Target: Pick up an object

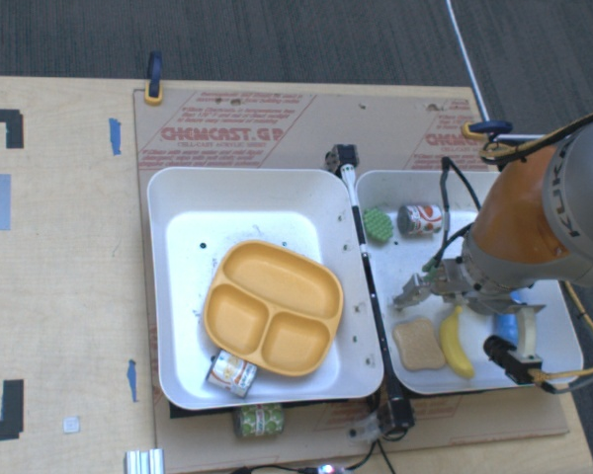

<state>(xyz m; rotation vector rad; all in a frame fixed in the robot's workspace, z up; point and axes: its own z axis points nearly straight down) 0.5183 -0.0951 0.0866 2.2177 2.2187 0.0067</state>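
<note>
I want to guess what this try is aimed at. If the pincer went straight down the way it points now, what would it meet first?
Probably the banana or the bread slice beside it; the pincer hangs just above both, and its depth is unclear.

Smooth glossy plastic tray (273,307), shiny metal can (420,219), matt wooden bench (59,294).

Bright, even overhead light, sharp throughout. Soft shadows fall beneath the gripper (422,290); no glare on the white bin (163,265) to its left.

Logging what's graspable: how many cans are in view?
3. One red-and-white can lies in the right bin, one can sits under the yellow tray's edge in the left bin, one green can lies outside on the board. The arm may hide others.
</note>
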